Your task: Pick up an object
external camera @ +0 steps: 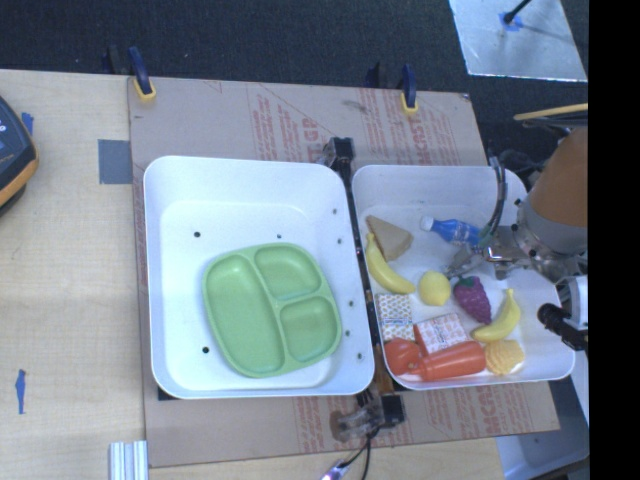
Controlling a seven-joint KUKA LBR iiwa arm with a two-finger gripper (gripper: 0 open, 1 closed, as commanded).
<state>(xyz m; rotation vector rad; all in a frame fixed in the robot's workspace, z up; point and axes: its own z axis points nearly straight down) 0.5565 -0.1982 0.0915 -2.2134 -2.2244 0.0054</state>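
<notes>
Grey arm's claw [468,258] hangs low in the right bin [400,180], at twelve o'clock of the purple grapes [472,297]; its state I cannot tell, nothing lifted yet

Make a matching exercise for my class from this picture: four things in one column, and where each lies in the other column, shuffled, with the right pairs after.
Things:
1. green divided plate
2. blue bottle
3. lemon
4. carrot

Places:
A. along the right bin's near edge
B. in the left bin
C. at the far side of the right bin
D. mid right bin, beside a banana

Pairs: 1-B, 2-C, 3-D, 4-A
</notes>
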